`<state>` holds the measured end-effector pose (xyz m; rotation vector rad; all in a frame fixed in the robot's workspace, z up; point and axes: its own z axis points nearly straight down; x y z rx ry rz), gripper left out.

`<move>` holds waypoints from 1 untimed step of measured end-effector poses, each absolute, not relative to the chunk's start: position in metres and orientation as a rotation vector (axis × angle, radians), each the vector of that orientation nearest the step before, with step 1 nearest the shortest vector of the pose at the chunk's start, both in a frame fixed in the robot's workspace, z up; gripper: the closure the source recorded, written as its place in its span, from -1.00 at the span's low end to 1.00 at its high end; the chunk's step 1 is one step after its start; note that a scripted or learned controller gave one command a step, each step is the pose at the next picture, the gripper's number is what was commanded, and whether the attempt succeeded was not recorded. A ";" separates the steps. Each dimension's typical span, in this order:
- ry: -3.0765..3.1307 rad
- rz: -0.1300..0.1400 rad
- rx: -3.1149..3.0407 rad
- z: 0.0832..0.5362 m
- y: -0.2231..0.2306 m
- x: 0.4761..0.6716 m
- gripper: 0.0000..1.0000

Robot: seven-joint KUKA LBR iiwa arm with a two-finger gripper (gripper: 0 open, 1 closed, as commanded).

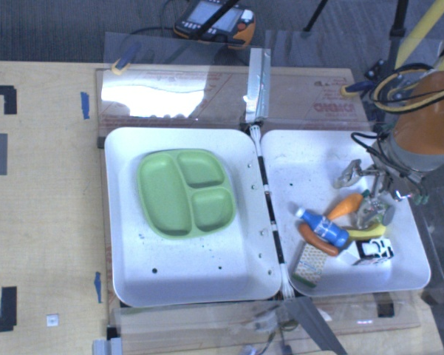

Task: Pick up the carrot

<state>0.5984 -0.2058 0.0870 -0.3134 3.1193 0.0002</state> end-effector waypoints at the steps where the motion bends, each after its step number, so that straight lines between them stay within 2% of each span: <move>1: 3.110 0.000 -0.306 0.100 -0.206 0.601 1.00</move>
